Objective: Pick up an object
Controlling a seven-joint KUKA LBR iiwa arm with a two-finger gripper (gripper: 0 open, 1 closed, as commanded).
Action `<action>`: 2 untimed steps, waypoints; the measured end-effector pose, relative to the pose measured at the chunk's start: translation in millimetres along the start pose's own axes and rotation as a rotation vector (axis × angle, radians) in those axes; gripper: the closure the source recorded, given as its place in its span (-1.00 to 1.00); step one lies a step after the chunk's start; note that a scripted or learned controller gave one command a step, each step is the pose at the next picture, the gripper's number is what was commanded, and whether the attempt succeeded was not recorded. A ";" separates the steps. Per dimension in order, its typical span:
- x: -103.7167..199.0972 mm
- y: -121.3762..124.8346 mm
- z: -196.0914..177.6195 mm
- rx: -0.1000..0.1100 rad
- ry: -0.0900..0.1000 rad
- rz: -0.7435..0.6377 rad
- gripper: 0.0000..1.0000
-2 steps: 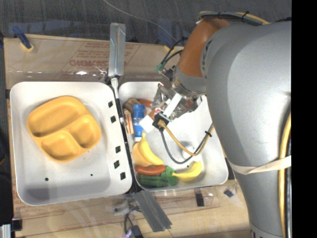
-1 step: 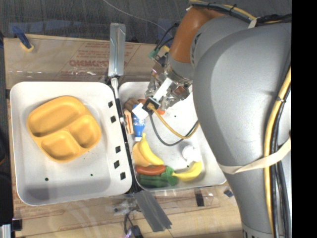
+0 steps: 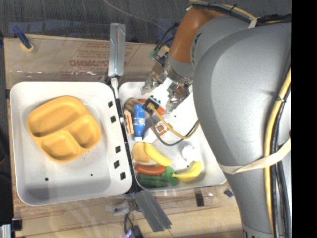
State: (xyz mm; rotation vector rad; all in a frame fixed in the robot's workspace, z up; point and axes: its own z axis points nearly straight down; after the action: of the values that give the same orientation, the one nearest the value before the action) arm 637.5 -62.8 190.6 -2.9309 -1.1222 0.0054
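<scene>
My gripper (image 3: 160, 95) hangs over the far end of the right bin (image 3: 210, 168), its two fingers (image 3: 147, 87) spread apart with only white bin floor between them, so it is open and holds nothing. Just below it lie a blue bottle (image 3: 139, 122), a thin orange piece (image 3: 154, 109) and a brown item (image 3: 130, 105). Closer to the front of the bin are a yellow banana (image 3: 157, 154), a second banana (image 3: 191, 171), a red piece (image 3: 150, 169), a green piece (image 3: 155, 180) and a white lump (image 3: 189, 152).
The left bin (image 3: 29, 182) holds a yellow divided tray (image 3: 62, 128). A metal divider (image 3: 116, 53) runs between the bins. The big grey arm (image 3: 242, 98) covers the right bin's right side.
</scene>
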 end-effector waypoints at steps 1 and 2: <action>-66.3 -12.4 75.2 0.005 -0.006 0.097 -1.00; -64.4 -1.3 67.6 -0.001 0.000 0.023 -1.00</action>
State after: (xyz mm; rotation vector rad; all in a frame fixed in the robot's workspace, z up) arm 588.4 -104.7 123.1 -2.9446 -1.0883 0.0052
